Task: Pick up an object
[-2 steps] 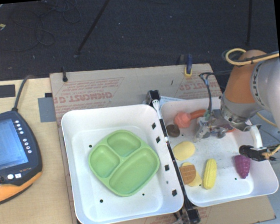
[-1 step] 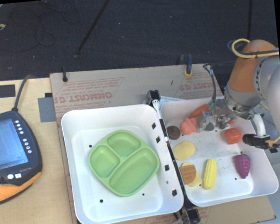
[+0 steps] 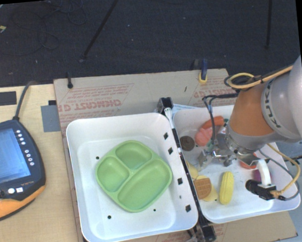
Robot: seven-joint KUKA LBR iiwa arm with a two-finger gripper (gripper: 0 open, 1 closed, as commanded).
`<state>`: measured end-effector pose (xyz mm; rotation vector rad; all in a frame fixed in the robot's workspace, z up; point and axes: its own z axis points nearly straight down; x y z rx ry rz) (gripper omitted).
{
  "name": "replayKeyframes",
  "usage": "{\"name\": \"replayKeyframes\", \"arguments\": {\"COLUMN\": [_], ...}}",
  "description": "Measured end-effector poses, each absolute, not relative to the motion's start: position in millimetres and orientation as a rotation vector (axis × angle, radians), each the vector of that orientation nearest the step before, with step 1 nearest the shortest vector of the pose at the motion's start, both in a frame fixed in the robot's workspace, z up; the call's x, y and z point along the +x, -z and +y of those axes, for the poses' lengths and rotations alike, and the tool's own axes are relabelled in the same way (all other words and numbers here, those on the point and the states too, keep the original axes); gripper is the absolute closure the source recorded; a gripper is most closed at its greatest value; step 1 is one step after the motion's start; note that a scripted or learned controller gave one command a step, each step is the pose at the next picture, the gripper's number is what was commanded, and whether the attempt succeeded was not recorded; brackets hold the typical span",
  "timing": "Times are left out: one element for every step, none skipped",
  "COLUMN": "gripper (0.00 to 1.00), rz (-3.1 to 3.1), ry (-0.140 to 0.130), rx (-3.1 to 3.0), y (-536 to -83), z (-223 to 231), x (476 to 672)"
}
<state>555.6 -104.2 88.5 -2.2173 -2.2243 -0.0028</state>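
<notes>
Gripper (image 3: pixel 217 152) is lowered into right bin (image 3: pixel 288 205), among toys; claw state cannot be told. Yellow corn (image 3: pixel 226 186) lies just nearer. Green plate (image 3: pixel 133 175) sits in left bin (image 3: pixel 90 205).

We saw the bench (image 3: pixel 23 233) carrying a cardboard sheet (image 3: pixel 111 95) under two white bins (image 3: pixel 84 151); a teach pendant (image 3: pixel 8 165) lay left.
</notes>
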Motion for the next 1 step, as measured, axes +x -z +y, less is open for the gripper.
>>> {"name": "replayKeyframes", "arguments": {"gripper": [0.00], "rz": [-2.222], "ry": [-0.003], "rx": [-2.213], "y": [-86.8], "z": [-122.8], "x": [625.5]}}
